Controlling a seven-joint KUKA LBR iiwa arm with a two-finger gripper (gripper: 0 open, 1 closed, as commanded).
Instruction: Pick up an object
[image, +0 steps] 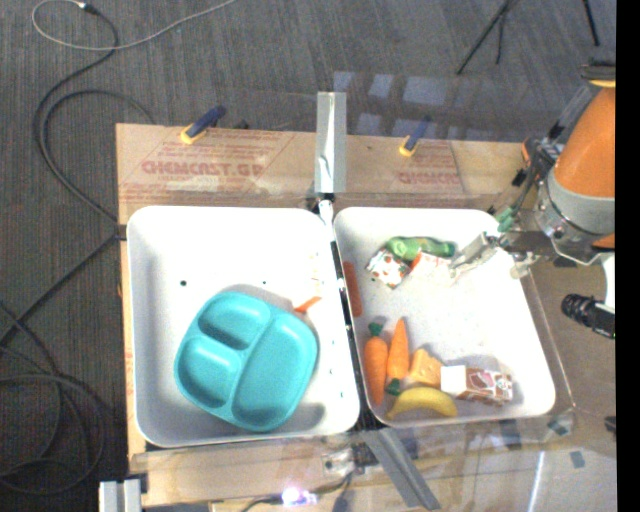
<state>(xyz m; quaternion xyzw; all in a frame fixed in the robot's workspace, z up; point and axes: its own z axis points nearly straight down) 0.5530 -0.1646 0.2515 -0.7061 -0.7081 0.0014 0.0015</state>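
Camera view: claw (478, 252) over right bin (535, 330), upper right part; whether clenched or released, cannot tell. Green toy (420, 246) and small printed carton (384, 268) just left of claw, print unreadable. Two carrots (385, 360), cheese wedge (424, 369), banana (422, 403), wrapped packet (484, 383) below claw. Teal divided plate (247, 357) far left, in left bin (160, 300). Cardboard (210, 165) beyond bins bears faint red lettering, illegible.

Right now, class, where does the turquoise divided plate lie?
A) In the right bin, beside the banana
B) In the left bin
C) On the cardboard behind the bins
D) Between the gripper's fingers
B: the turquoise divided plate rests on the floor of the left bin, toward its near side.
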